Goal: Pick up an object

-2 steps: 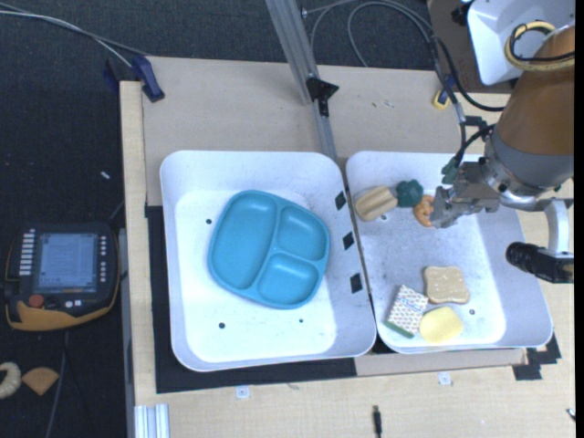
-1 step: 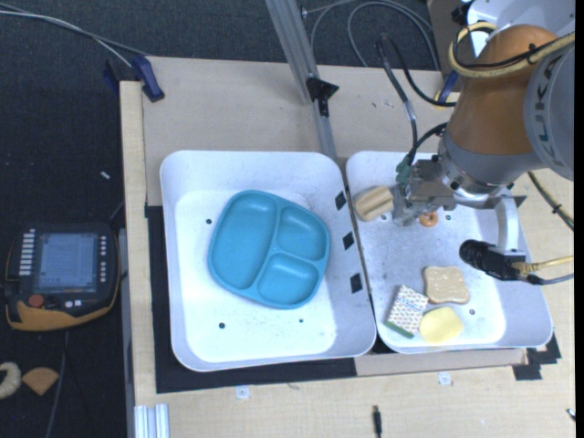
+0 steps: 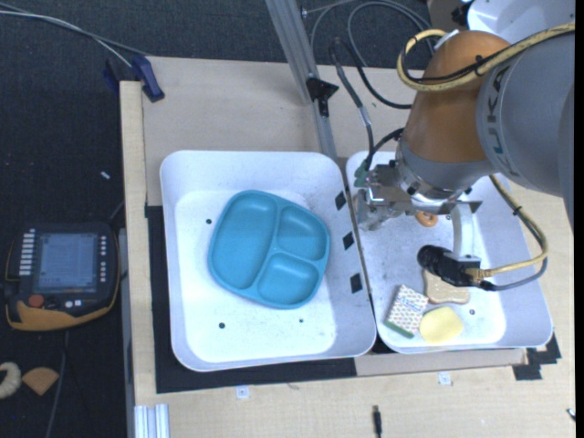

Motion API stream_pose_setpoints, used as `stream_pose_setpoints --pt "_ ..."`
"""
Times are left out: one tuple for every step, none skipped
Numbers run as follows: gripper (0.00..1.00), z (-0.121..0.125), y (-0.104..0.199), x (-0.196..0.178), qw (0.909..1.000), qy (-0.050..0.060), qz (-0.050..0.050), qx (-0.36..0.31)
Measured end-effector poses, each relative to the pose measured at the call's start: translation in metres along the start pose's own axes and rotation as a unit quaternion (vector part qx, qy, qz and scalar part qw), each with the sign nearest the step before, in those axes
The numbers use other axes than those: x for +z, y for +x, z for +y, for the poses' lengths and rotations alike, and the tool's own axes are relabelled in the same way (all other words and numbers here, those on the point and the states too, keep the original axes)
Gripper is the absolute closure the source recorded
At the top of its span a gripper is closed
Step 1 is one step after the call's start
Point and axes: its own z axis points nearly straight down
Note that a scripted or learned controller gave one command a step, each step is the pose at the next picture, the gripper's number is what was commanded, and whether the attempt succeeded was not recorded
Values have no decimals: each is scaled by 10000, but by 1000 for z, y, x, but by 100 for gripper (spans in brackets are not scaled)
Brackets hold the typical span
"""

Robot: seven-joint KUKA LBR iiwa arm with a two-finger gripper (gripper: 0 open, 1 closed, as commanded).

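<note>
Looming closest, the arm [image 3: 511, 108] hangs over the right bin [image 3: 522, 245], with the gripper [image 3: 379, 199] low by that bin's left wall. You cannot tell whether it is apart or together, and nothing shows in it. Your likely targets, the sponge [image 3: 406, 310], yellow piece [image 3: 441, 325] and tan piece [image 3: 445, 290], sit bunched at the near rim, apart from the gripper. I'd take the sponge, since it lies outermost. Come down straight and mind the rim and wall. Open floor lies mid-bin. The plate [image 3: 270, 247] sits mid left bin [image 3: 173, 181].
</note>
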Motion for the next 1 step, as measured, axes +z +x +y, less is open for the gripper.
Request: stream_pose_setpoints --pt "100 4 44 -2 10000 -20 1 -5"
